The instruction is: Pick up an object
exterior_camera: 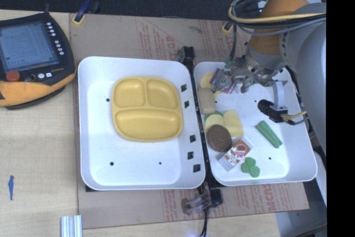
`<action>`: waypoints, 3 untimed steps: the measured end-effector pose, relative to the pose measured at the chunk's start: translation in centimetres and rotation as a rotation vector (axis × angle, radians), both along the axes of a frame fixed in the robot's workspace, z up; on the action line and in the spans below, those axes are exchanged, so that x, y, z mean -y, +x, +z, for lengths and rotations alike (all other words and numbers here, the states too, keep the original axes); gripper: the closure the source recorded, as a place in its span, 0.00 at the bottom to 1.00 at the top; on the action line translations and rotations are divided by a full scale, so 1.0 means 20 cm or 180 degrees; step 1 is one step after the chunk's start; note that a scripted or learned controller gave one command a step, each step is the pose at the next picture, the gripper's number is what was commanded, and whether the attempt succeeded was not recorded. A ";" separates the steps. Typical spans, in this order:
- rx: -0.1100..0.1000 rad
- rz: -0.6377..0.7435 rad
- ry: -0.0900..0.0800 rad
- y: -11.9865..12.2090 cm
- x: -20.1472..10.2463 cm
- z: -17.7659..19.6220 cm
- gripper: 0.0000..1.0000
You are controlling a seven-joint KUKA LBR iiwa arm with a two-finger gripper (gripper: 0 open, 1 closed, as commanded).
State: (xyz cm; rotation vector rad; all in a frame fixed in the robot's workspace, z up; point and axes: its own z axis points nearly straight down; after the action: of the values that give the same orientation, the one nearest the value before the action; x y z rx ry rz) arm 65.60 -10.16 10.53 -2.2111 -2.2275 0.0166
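Note:
My gripper (227, 80) hangs low over the far left corner of the right bin (297, 174). Just below it lies a beige block (207, 100), and a pale yellow piece (206, 80) sits at the bin's wall beside it. Further forward are a brown round disc (219, 137), a yellow block (233, 122) and a light green piece (214, 119), packed close together. A red and white packet (237, 154) and a small green leafy item (250, 166) lie near the front. Alone to the right lies a green stick (268, 134). I see nothing clearly held.
The left bin (97, 166) holds a yellow divided plate (147, 109). A teach pendant (30, 55) rests on the bench at far left. The arm's grey body and orange band (277, 8) loom over the right bin's far right side.

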 end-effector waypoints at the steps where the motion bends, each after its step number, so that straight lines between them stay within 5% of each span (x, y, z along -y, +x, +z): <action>1: 0.0027 -0.0032 0.0003 0.00 0.43 -0.07 0.00; 2: -0.0009 -0.0007 0.0029 -0.44 0.06 -0.07 0.00; 3: 0.0000 -0.0015 0.0021 -0.70 0.07 -0.07 0.00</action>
State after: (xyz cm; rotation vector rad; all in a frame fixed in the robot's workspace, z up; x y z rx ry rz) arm 51.55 -11.66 9.12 -2.2131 -2.2189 0.0089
